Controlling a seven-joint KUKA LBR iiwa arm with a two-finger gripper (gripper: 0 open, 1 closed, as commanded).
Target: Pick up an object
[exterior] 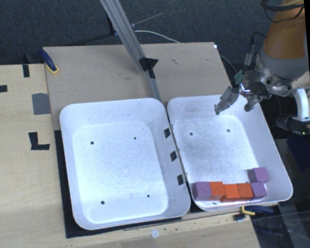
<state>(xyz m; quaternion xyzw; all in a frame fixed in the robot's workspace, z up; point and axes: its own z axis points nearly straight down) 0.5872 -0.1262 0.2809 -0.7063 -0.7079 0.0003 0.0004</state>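
**Ana:** Tool (235, 102) position first, please. Where does it sit?

**Ben:** It hangs over the far right corner of the right bin (269, 137), at the end of a grey arm with an orange band (284, 26) that comes in from the right. Two dark fingers splay apart, one pointing left and down, the other shorter beside it. They stand spread, with nothing between them.

**Ana:** And the things to pick up?

**Ben:** A row of small blocks lies along the near edge of the right bin, well apart from the tool. From left to right: a purple block (203, 190), two orange blocks (217, 190) touching one another, then a purple block (258, 174) stacked or leaning at the right end. They are packed tight against the bin's wall. The left bin (71, 155) sits just beside it on the pale surface (19, 176).

**Ana:** So which step is this?

**Ben:** My reading is the approach: no block is reached yet, so the grasp is not begun.

**Ana:** What does the next move need?

**Ben:** Travel toward the near edge, then a descent over one block. The crowding looks awkward; the fingers need room on both sides, and the wall leaves little. An end block seems the easier choice.
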